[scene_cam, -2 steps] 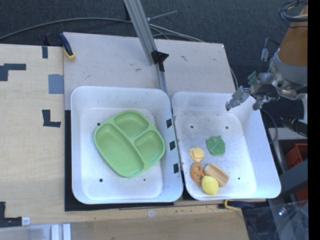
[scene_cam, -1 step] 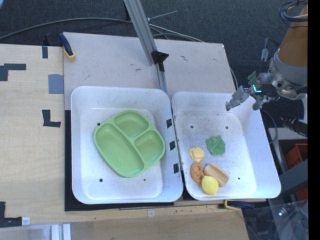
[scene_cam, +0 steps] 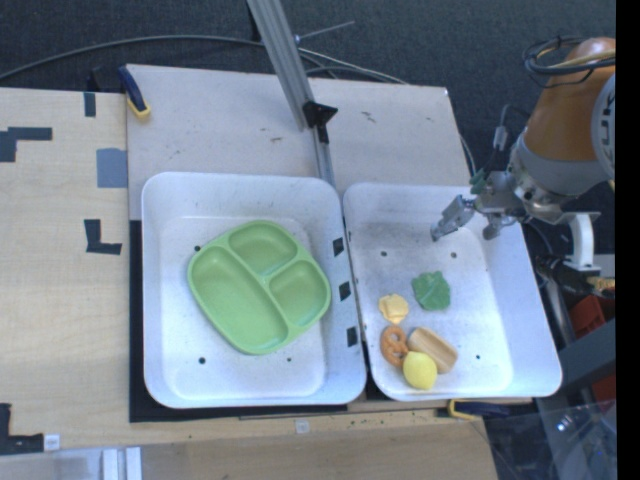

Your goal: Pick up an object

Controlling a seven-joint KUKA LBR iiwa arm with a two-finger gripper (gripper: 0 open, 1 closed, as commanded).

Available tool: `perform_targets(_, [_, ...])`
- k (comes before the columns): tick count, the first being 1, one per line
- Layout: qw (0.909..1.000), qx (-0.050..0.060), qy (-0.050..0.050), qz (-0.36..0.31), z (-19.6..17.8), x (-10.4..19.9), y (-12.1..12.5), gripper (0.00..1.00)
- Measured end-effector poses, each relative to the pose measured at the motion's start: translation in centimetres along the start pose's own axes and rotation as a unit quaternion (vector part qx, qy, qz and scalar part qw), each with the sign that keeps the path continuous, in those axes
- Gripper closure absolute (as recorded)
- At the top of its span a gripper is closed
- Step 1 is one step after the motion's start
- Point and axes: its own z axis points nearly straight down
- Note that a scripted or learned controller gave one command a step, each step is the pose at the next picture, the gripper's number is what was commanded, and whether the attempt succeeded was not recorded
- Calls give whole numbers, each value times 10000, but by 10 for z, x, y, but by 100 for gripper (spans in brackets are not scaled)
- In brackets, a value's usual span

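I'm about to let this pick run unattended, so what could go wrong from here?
1. The toys are packed together: the pretzel, hot dog and lemon touch, so a grab may catch two or nudge them apart.
2. That cluster lies near the right bin's front wall, which may crowd the descent.
3. The end effector hangs above bare bin floor, away from the green leaf, so closing here would likely miss.

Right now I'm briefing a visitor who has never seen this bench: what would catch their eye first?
Probably the green divided tray, lying tilted in the left bin. Next, the small cluster of toy food at the near end of the right bin. Then the gripper, poised over that bin's far end with nothing between its fingers.
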Motion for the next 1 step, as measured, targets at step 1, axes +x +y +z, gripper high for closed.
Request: perform_targets(1, [10000,6,2,2,65,1,1,0])
